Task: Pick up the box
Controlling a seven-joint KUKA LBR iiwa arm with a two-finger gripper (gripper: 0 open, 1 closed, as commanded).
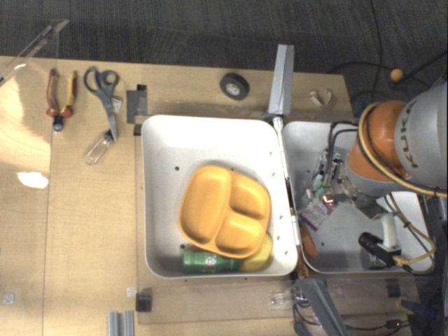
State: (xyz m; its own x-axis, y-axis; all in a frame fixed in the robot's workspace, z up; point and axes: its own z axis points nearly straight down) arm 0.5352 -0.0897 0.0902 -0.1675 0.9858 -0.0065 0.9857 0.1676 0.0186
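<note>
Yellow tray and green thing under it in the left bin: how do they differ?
The yellow tray is broad, with three moulded compartments, and spans much of the left bin; the green container is slim and far smaller. The yellow tray lies on top in full view; the green container lies on its side along the near wall, partly covered by the tray's edge. Both sit in the left bin, away from the arm.

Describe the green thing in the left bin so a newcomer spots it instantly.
Start at the left shallow white bin, whose biggest item is a yellow three-compartment plastic tray. Along the bin's near wall, partly under that tray, lies a green cylindrical can on its side. It is the bin's one green item, beside a yellow rounded object.
</note>
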